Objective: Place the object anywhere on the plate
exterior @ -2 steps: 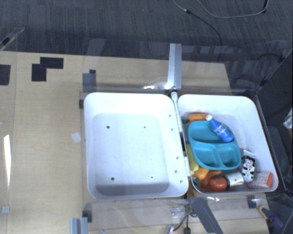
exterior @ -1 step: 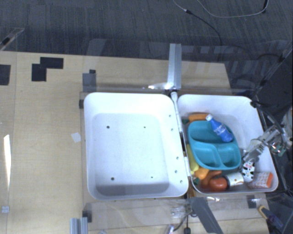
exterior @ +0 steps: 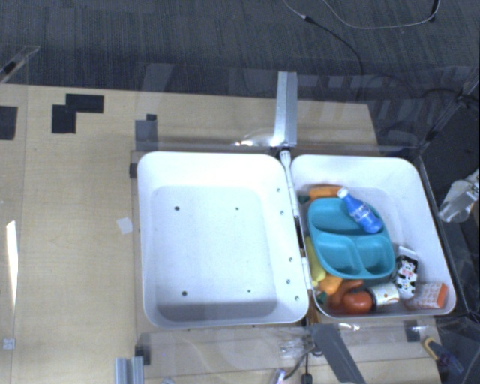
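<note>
Camera view, slanted look down on wooden bench [exterior: 67, 225]. Two white bins side by side at centre, touching along the middle seam.

Left bin [exterior: 210, 240] at 9 o'clock of the pair: white floor with a few small dark dots.

Right bin [exterior: 409, 187] at 3 o'clock of the pair, crowded. Teal divided plate [exterior: 352, 255] lying flat in the bin's middle, pushed toward the bin's 9 o'clock wall. Blue bottle [exterior: 361, 213] with white cap lying on its side on the plate, at the plate's 1 o'clock, cap pointing to 11 o'clock. So task item resting on the plate, touching it, apart from the gripper.

Around the plate:
- Orange item [exterior: 324, 192] at the plate's 11 o'clock, partly hidden behind the rim.
- Yellow piece [exterior: 321, 274] and small orange piece [exterior: 332, 286] at 7 o'clock, tucked against the plate edge.
- Red round item [exterior: 358, 301] at 6 o'clock, just beside the orange piece.
- White cup [exterior: 386, 294] at 5 o'clock, on its side, touching the red item.
- Black-and-white patterned item [exterior: 406, 271] at 4 o'clock, just beside the plate rim.
- Orange-pink block [exterior: 430, 295] in the bin's 5 o'clock corner.

Gripper [exterior: 459, 199] at 3 o'clock of the view, pale grey, cut by the frame edge, outside the right bin's wall and well apart from plate and bottle. Grip state: cannot tell, too blurred and cropped. Nothing seen held.

Metal post [exterior: 286, 109] upright at 12 o'clock, at the bins' seam. Black marks [exterior: 75, 111] on the bench at 10 o'clock. Dark carpet [exterior: 187, 37] along the top, thin cable [exterior: 360, 19] at 1 o'clock.
</note>
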`<state>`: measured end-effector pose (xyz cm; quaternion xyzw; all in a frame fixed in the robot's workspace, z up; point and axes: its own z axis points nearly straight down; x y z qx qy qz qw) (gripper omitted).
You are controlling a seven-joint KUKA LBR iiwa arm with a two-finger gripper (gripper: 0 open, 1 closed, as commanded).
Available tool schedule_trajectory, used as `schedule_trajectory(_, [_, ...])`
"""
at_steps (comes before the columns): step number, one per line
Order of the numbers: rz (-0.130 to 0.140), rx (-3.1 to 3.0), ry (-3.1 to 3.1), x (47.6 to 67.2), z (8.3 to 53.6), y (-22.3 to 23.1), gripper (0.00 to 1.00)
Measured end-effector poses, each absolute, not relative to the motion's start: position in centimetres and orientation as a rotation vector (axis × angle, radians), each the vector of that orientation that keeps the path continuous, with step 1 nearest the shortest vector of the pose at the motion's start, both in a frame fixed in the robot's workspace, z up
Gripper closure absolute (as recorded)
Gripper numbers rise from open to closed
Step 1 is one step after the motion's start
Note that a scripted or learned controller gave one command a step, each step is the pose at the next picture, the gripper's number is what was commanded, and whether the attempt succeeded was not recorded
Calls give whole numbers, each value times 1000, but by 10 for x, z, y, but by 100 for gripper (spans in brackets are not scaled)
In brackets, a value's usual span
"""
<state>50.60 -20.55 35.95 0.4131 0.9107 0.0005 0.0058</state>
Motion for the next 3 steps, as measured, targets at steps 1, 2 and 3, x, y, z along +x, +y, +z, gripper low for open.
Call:
schedule_trajectory(1, [-2,761,3034,488,438,-206,100])
schedule_trajectory(2, [-3,381,3109,489,338,-206,100])
schedule_trajectory(3, [-8,-52,3126,490,438,-206,100])
